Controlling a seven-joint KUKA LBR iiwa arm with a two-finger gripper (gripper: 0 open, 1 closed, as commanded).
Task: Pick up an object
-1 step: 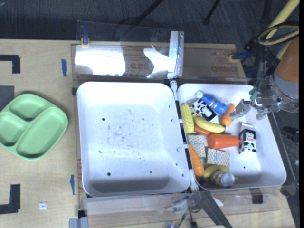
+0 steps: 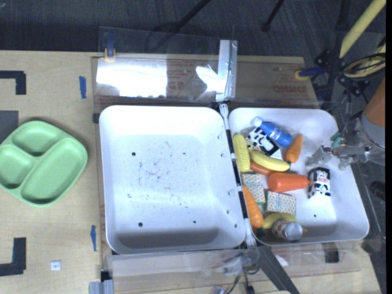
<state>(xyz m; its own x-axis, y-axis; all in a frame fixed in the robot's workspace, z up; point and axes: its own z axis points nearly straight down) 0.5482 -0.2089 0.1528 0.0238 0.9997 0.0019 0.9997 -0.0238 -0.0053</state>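
Note:
The right white bin holds a heap of toy food. In it lie a blue bottle, a cow-patterned carton, a corn cob, a banana, a small carrot, a large orange carrot and a second black-and-white carton. My gripper hangs over the right side of this bin, just above that second carton and right of the small carrot. I see nothing held in it.
The left white bin is beside it. A green divided plate lies on the bench at far left. A clear plastic panel stands behind the bins. More items sit at the right bin's front: a carrot, patterned packets, a bottle.

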